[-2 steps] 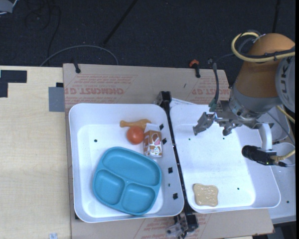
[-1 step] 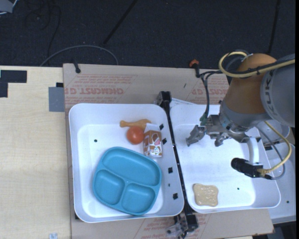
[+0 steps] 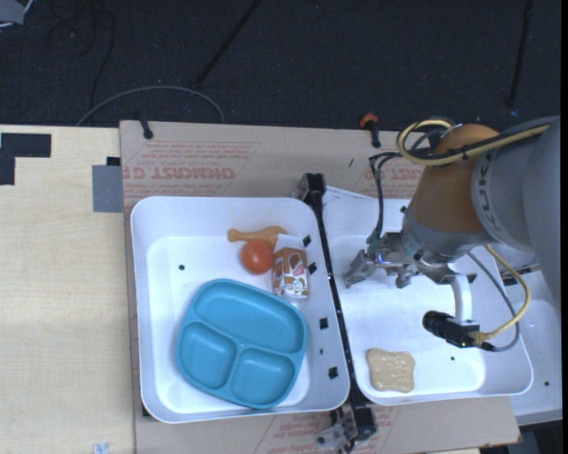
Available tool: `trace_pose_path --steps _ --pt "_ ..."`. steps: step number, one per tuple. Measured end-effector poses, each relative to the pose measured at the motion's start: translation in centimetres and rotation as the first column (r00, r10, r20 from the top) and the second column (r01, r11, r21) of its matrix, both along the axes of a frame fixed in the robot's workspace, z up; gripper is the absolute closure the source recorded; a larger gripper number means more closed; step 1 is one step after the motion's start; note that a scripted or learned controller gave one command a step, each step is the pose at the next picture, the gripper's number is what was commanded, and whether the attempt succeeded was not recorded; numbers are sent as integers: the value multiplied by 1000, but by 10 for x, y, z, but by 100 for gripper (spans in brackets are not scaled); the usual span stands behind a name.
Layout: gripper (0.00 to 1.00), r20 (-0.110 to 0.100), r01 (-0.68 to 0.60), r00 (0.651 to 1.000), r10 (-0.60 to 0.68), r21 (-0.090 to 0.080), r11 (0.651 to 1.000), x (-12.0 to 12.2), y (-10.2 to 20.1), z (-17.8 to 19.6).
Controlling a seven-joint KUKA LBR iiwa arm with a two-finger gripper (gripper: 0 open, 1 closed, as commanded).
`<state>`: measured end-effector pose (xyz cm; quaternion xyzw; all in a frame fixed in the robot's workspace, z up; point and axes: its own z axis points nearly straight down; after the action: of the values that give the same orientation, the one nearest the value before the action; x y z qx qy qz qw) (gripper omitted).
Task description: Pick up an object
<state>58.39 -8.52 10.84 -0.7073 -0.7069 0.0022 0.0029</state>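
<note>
The task names no particular object, so any item in the two bins could serve. Taking the divider point(image 3: 324, 282) between the bins as the landmark: just left of it, near its upper half, stands a small carton point(image 3: 291, 273), with a red ball point(image 3: 257, 256) touching or just beside the carton on its far side, and an orange drumstick-like toy point(image 3: 256, 235) just above the ball. Further left and lower lies a blue tray point(image 3: 240, 342), filling much of the left bin point(image 3: 151, 253). Right of the divider, near its lower end, a flat tan piece point(image 3: 391, 370) lies on the floor of the right bin point(image 3: 511, 376).

The gripper point(image 3: 360, 268) hangs low in the right bin, just right of the divider's upper half, at the end of the arm point(image 3: 454, 192) that reaches in from the far side. Whether its tool is spread or pressed together cannot be told from this angle. Nothing is seen lodged in it.

As a judgement, the pick is not yet done: every item rests on a bin floor and none is lifted. The nearest candidates are the carton, across the divider, and the tan piece, lower down. Closing on one and raising it remains.
</note>
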Motion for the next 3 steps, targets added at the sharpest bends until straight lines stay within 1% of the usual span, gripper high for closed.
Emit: trace_pose_path --steps 1,2,3 --pt "100 0 6 1000 -6 0 1000 0 -2 12" --pt "100 6 2 1000 -2 -1 1000 1 -4 73" --pt "100 7 -1 1000 1 -1 1000 8 -5 133"
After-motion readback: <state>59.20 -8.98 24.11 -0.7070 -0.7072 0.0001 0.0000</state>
